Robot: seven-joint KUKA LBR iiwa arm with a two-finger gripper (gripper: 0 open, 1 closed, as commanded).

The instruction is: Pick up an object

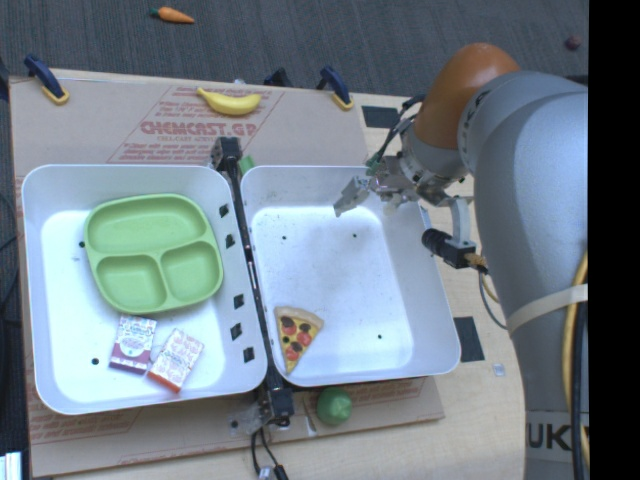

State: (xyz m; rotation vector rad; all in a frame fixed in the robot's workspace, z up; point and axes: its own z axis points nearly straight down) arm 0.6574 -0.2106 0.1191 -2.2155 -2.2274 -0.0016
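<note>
A toy pizza slice (pixel 296 336) lies in the right bin (pixel 400 298), close to its front left corner. The left bin (pixel 45 298) holds a green divided plate (pixel 152 250) and two small packets (pixel 133 344) (pixel 176 359) near its front. My gripper (pixel 352 197) hangs over the back edge of the right bin, well behind the pizza slice and apart from it. Nothing shows in its grasp. The grey arm with its orange band (pixel 470 78) reaches in from the right.
A yellow banana (pixel 230 99) lies on the cardboard behind the bins. A green ball (pixel 335 405) sits in front of the right bin. An orange carrot (pixel 175 14) lies on the floor far back. Blue clamps (pixel 45 78) (pixel 335 85) grip the board's rear edge.
</note>
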